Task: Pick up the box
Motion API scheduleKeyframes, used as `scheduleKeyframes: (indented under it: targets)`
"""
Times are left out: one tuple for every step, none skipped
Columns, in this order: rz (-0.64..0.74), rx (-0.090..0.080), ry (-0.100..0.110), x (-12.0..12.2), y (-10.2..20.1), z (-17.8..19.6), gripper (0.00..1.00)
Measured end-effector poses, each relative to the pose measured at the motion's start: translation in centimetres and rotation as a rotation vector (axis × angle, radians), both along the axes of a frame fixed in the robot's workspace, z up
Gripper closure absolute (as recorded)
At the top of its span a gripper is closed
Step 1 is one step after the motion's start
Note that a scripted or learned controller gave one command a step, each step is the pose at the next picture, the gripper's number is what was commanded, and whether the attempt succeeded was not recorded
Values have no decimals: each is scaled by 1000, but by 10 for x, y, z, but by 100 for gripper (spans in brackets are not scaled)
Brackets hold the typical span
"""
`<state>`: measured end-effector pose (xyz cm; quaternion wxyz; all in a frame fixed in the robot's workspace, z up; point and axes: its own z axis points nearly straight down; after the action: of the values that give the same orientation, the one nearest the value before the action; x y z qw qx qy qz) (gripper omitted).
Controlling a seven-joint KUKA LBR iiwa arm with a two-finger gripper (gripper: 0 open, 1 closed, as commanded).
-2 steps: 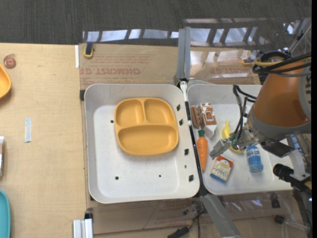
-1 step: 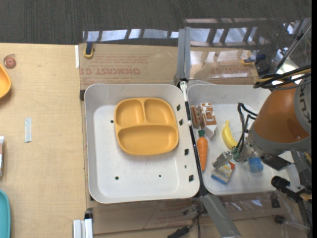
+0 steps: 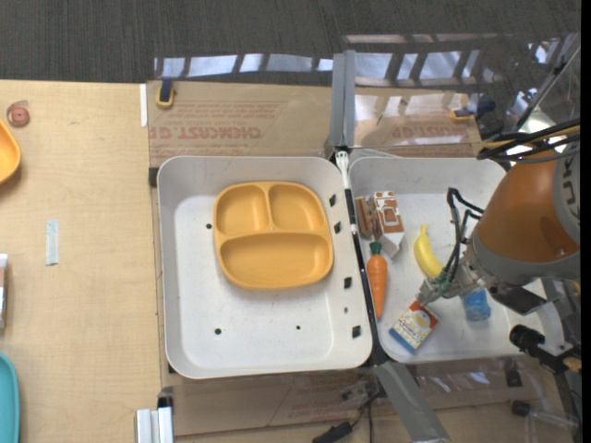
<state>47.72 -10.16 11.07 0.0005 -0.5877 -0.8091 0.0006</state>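
Two white bins sit side by side on the bench; the box (image 3: 413, 327) lies at the right bin's (image 3: 443, 351) front edge, not yet lifted, with the end effector (image 3: 441, 287) just above it, grip state indiscernible.

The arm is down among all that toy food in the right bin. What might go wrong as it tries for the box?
The gripper sits just above the small carton, close to the banana and a blue item, so it might nudge or grab those instead. A second box stands by the carrot; it could go for either.
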Motion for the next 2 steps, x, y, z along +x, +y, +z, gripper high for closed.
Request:
scheduleKeyframes:
  targets:
    - [1,0,0,0,0,0,0]
    - [-93,1,2,-1,2,-20,0]
